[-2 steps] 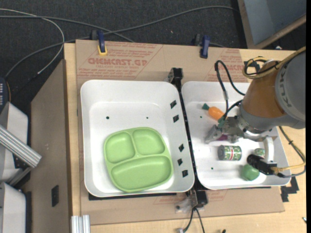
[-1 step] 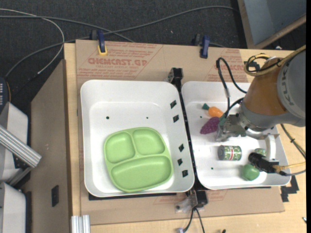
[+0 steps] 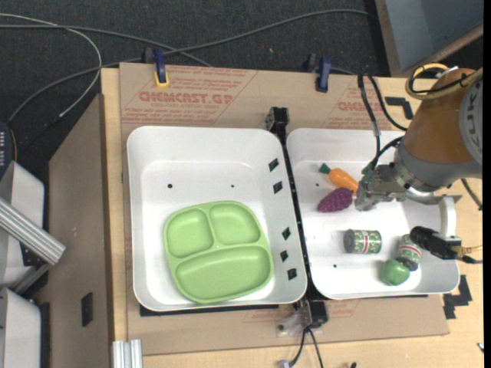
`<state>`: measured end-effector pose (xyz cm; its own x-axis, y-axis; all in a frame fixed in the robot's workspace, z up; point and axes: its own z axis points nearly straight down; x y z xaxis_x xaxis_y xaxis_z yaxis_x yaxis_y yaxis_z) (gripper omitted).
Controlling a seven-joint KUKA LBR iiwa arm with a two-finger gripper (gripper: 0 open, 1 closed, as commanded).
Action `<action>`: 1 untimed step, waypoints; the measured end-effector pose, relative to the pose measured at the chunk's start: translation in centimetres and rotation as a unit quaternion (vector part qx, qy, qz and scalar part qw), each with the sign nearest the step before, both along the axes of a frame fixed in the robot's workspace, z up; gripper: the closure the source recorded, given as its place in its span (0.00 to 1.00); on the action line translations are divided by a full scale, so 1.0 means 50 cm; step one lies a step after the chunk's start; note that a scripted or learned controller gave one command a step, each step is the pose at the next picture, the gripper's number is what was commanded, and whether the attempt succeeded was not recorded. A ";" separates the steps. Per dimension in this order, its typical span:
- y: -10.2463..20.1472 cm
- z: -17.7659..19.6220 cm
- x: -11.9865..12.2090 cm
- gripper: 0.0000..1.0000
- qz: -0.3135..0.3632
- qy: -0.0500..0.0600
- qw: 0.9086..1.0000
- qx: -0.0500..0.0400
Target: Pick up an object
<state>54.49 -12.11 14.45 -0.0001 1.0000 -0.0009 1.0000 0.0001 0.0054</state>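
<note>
The pincer (image 3: 367, 196) hangs low in the right bin (image 3: 318, 267); its state I cannot tell. Purple grapes (image 3: 334, 200) lie just at its 9 o'clock, a carrot (image 3: 341, 178) at 11, a can (image 3: 362, 241) at 6, a green bottle (image 3: 400, 264) at 5.

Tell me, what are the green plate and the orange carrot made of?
The green plate looks like smooth molded plastic: one even color, rounded walls between its three sections, a soft shine. The carrot looks like a toy, probably plastic or rubber, with its bright flat orange and green tip, but it is too small to tell for sure.
</note>
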 end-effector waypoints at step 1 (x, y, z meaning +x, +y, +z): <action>0.004 0.086 -0.001 1.00 0.001 0.001 1.000 0.000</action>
<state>54.45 -11.90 18.77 -0.0015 1.0000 -0.0002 1.0000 0.0015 0.0044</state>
